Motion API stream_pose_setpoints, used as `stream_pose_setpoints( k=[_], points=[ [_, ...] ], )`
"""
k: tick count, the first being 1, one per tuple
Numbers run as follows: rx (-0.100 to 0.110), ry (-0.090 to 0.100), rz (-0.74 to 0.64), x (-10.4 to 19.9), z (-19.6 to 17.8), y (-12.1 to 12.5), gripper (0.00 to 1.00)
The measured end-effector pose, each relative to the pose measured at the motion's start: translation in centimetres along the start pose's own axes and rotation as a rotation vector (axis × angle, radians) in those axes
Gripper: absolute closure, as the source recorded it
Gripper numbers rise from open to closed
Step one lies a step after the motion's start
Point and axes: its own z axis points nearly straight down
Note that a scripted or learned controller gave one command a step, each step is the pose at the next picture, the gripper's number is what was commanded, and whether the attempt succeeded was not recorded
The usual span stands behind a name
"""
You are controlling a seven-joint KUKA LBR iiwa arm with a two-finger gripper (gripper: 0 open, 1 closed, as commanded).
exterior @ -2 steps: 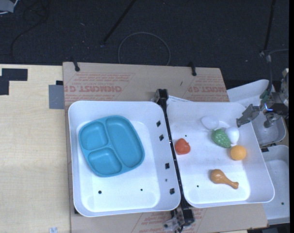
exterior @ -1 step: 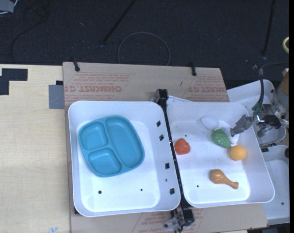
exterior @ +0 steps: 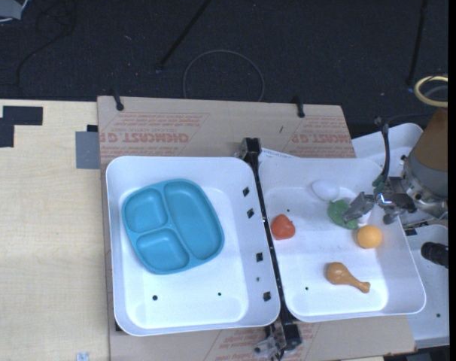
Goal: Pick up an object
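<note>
Item 1. Tan plastic drumstick-shaped toy point(exterior: 345, 275), lying flat low in the right-hand shallow white bin point(exterior: 408, 295), nearest the camera; well apart from the other pieces.

Item 2. Small orange ball point(exterior: 369, 237), right bin, up and to the right of the drumstick, just beside the gripper.

Item 3. Red rounded toy, tomato-like point(exterior: 283, 227), right bin, close to the dividing edge between the bins.

Item 4. Green lumpy toy point(exterior: 338, 212), mid right bin, partly covered by the gripper's nearer tip; a white rounded object point(exterior: 325, 190) lies just above it.

Item 5. Blue plastic three-compartment tray point(exterior: 171, 225), lying in the left-hand shallow white bin point(exterior: 138, 307).

Item 6. Two-finger gripper point(exterior: 371, 206) on the grey arm, reaching in from the right, low over the right bin. Whether it is spread or pressed together cannot be told; nothing is seen pinched in it.

Status: judged the approach-and-descend step, with the green toy the likeliest target, the orange ball second. Nothing lifted yet. Next move calls for settling squarely astride one piece, closing firmly, then rising straight; the ball could roll away if nudged.
</note>
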Motion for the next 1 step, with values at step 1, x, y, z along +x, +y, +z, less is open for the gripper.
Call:
stream_pose_setpoints(
  k=[1],
  points=[
    [0.000,0.000,-0.001,0.73,4.81,-0.67,0.00]
  ],
)
